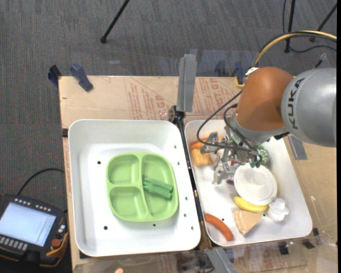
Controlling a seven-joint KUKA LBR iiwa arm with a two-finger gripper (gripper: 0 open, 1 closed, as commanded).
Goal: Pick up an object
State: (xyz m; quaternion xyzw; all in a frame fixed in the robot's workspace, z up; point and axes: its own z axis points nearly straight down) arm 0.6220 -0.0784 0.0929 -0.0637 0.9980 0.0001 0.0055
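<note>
Gripper [223, 172] sits low in right bin [292, 209], beside white bowl [256, 183] and banana [250, 204]. Can't tell its state. Green tray [125, 195] in left bin [85, 152].

fixed overhead camera, slanted down, both bins [79, 169]

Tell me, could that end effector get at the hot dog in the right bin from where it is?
Probably yes: the hot dog lies uncovered near the bin's front edge, nothing resting on it, and the end effector hangs over the same bin.
</note>
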